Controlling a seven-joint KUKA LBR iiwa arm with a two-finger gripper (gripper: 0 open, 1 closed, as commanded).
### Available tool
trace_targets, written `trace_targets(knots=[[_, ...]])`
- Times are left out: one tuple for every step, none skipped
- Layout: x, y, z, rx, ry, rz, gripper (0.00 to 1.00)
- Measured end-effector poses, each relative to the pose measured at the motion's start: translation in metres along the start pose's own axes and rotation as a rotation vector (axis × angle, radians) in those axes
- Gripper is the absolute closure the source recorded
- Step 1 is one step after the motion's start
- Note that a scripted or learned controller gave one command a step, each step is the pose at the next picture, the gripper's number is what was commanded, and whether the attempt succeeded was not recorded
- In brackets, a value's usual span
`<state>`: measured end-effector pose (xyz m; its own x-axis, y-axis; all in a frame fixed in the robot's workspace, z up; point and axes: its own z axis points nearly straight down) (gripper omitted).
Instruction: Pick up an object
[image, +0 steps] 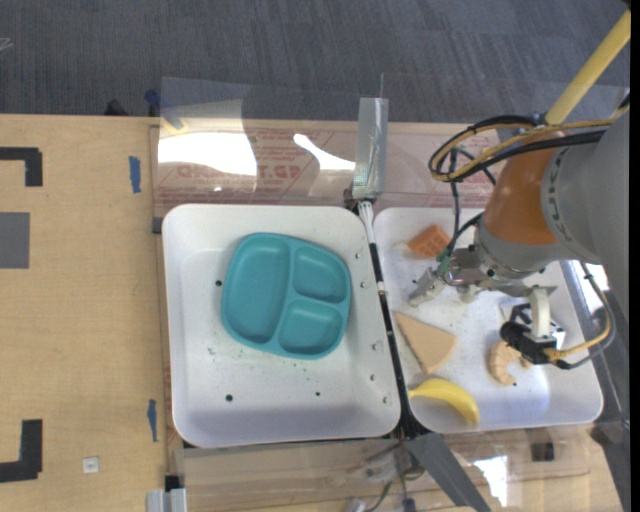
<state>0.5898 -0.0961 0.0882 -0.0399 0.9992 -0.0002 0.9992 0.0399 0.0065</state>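
Note:
My gripper (428, 284) hangs low over the right bin (575, 400), near its left side, with its metal fingers spread apart and nothing between them. A tan wedge (426, 340) lies just below the gripper. An orange piece (430, 241) sits above it toward the bin's far edge. A yellow banana (446, 399) rests at the bin's near left corner. A pale croissant-like piece (501, 362) lies right of the wedge, partly behind a black and white cable clip.
The left bin (190, 380) holds a teal divided plate (286, 294). A ridge (383, 300) divides the two bins. The grey arm with its orange band (520, 205) and looping cables covers the right bin's upper right. A clear panel (371, 150) stands behind the bins.

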Motion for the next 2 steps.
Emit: trace_targets(knots=[[0.0,0.007,0.0,-0.002,-0.002,0.333,0.0],[-0.035,0.067,-0.001,0.04,-0.005,1.071,0.0]])
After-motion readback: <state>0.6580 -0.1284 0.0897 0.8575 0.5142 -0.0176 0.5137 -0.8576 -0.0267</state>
